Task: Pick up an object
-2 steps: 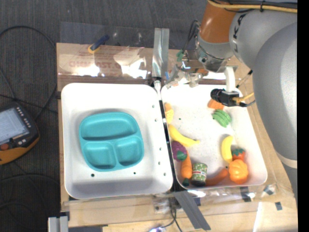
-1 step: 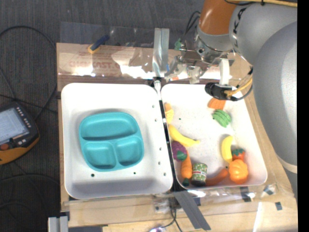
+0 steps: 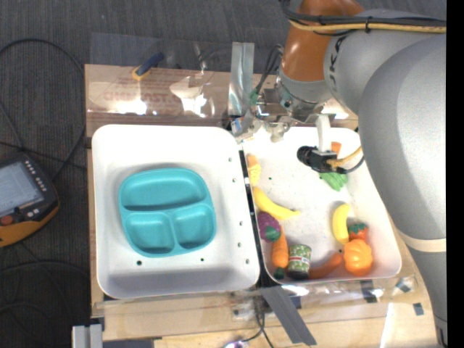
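**Gripper placed at the far-left corner of the right bin**

The gripper point(image 3: 270, 125) is seen just above the far-left corner of the right bin point(image 3: 312, 194), carried by the grey arm point(image 3: 406, 107). Whether the gripper is spread or closed cannot be made out from this angle.

The objects to be picked are all found on the floor of the right bin, apart from the gripper. A curved banana point(image 3: 272, 204) is laid near the bin's left wall, about halfway along it. A small yellow-and-orange piece point(image 3: 254, 170) is set against the same wall, farther back. An eggplant point(image 3: 270, 227) is placed just nearer than the banana, touching a carrot point(image 3: 279, 251). A can point(image 3: 299, 259) is stood beside the carrot at the bin's near wall, with a reddish long piece point(image 3: 328, 265) lying beside the can. A pumpkin point(image 3: 357, 256) is found in the bin's near-right corner. A second banana point(image 3: 339, 223) is laid just behind the pumpkin, by the right wall. A green leaf point(image 3: 335, 180) is seen farther back on the same side.

The left bin point(image 3: 109, 252) is set directly against the right bin's left wall, and a teal divided tray point(image 3: 168, 210) is held in it.
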Robot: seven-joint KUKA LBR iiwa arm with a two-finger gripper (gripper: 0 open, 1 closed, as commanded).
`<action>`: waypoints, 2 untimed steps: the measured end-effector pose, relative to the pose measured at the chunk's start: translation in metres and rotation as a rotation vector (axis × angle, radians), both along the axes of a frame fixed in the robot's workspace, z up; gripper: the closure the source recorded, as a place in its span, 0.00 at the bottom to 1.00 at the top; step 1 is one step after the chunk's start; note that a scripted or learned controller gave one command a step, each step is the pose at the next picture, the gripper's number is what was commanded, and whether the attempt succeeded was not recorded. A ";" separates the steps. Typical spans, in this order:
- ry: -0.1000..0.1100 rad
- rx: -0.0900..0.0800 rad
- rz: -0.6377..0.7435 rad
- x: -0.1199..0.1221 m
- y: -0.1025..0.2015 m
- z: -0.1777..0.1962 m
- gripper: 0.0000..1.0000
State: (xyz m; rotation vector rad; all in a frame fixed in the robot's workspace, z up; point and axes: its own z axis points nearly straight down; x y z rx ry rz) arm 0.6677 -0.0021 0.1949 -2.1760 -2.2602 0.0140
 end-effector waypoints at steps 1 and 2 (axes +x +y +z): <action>0.007 -0.003 0.002 0.000 0.000 0.004 1.00; -0.002 0.001 0.002 0.001 -0.020 0.048 1.00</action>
